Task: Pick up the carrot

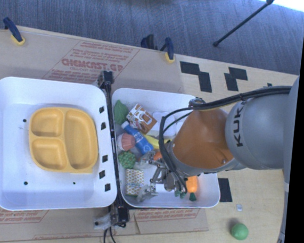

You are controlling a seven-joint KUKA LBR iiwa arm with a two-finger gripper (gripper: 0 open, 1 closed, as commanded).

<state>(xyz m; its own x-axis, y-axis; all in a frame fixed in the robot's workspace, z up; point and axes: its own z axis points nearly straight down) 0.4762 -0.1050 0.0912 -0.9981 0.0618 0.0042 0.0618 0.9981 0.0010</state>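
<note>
The carrot (191, 184) is small and orange with a green tip. It lies near the front right corner of the right bin (209, 196). My gripper (163, 182) hangs low in that bin, just left of the carrot and close to it. The grey arm with its orange band (201, 141) covers the bin's right half. Nothing shows in the gripper's grasp.
Toys crowd the right bin's left side: a green piece (121, 111), a brown-and-white box (141, 118), a red ball (127, 141), a broccoli (127, 158) and a patterned packet (134, 182). A yellow divided plate (63, 138) sits in the left bin. A green ball (239, 231) lies on the bench.
</note>
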